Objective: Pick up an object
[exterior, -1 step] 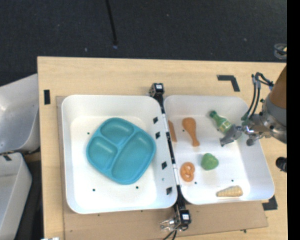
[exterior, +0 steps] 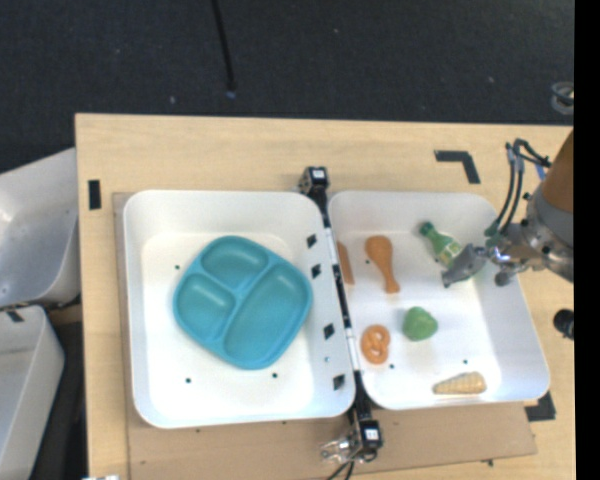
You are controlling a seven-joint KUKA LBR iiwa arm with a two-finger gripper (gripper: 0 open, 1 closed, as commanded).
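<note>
My gripper (exterior: 480,270) reaches in from the right over the right bin (exterior: 510,368). It is open, with bare bin floor showing between its fingers. A green bottle (exterior: 439,240) lies just to its upper left, close to the left finger (exterior: 459,267). A green rounded piece (exterior: 419,323) lies below and to the left of it. An orange drumstick (exterior: 383,261) lies further left. An orange pretzel (exterior: 375,344) and a tan cone (exterior: 460,383) lie near the bin's front.
A thin brown strip (exterior: 345,264) lies by the divider between the bins. The left bin (exterior: 150,388) holds a blue divided plate (exterior: 243,301). The wooden bench (exterior: 230,153) surrounds both bins, with cables at the right.
</note>
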